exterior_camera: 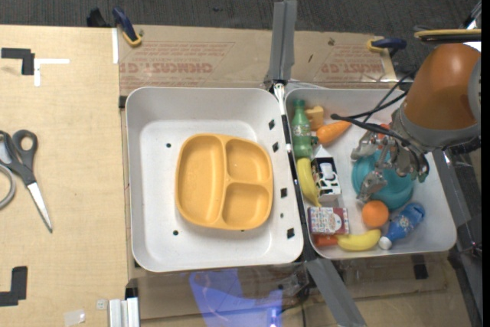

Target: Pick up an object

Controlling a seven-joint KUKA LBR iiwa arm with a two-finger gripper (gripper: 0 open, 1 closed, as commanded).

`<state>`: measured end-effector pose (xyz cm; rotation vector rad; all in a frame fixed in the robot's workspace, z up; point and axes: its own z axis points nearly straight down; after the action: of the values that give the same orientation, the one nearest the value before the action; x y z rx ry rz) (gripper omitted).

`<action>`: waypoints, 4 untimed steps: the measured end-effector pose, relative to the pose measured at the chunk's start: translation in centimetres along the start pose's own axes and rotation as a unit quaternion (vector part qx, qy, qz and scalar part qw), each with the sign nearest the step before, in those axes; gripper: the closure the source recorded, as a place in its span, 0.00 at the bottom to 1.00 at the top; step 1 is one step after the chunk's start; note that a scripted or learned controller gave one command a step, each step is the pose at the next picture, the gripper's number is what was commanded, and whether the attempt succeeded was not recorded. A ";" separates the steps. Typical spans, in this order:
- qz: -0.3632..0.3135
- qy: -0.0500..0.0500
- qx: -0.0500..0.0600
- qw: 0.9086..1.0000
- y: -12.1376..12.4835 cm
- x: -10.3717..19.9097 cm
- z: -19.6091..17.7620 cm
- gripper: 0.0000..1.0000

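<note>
- Fingers of the gripper (377, 165) are seen apart, lowered over a teal object (392, 184) in the right bin (442, 235); nothing is held between them.
- Slip is judged likely: the teal object looks rounded, smooth and hard.
- An orange ball (374, 213) and glossy blue bottle (403, 222) crowd it and could be knocked.
</note>
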<state>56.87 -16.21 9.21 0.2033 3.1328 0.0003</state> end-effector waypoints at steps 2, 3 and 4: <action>-0.016 -0.004 0.000 1.000 -4.0 8.3 -1.0 1.00; -0.016 -0.003 0.000 1.000 -3.9 8.3 -1.0 0.00; 0.008 -0.002 -0.003 1.000 -6.4 7.9 -0.1 0.00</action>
<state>48.21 -21.52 9.30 0.2276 3.1262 0.0108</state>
